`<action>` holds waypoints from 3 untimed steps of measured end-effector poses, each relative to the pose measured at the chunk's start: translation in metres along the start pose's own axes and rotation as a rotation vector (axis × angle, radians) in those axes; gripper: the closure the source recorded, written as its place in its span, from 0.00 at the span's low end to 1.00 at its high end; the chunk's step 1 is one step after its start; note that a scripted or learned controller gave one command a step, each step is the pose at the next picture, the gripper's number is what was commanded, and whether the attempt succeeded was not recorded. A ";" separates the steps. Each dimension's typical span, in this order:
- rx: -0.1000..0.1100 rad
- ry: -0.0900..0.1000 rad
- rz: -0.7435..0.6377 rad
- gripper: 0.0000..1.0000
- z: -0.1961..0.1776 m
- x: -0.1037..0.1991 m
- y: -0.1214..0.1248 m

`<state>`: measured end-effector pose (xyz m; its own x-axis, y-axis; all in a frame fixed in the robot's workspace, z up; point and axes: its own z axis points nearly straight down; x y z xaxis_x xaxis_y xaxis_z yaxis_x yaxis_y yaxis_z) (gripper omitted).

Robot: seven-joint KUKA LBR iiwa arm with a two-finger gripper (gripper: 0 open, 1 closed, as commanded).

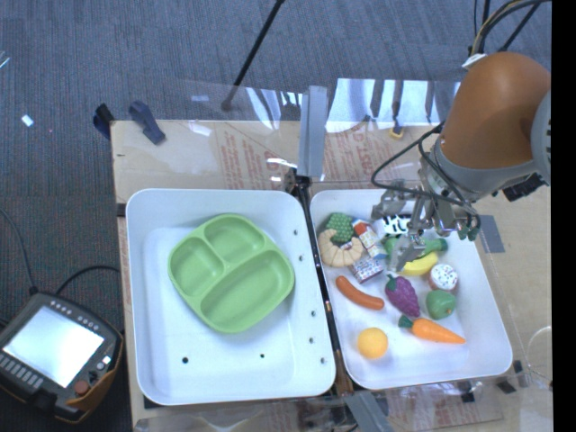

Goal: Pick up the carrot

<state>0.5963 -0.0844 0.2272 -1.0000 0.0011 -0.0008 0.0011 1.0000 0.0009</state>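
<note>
- The gripper (416, 238) hovers over the right bin's (498, 331) far end; I can't tell its opening.
- The carrot (432, 330) lies nearer, slightly right, long axis running left-right.

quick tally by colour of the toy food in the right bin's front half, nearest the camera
orange: 2, carrot and round orange fruit
red: 1, sausage
purple: 1, grapes
green: 1, round green piece
total: 5

Bench (207, 156), two white bins (148, 331)
</note>
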 end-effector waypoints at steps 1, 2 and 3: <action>-0.001 0.008 0.040 0.00 0.142 0.086 -0.034; -0.001 0.003 0.035 1.00 0.131 0.083 -0.033; 0.000 -0.001 -0.217 1.00 0.122 0.086 -0.111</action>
<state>0.5103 -0.1949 0.1054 -0.9767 -0.2144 -0.0018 -0.2144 0.9767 0.0007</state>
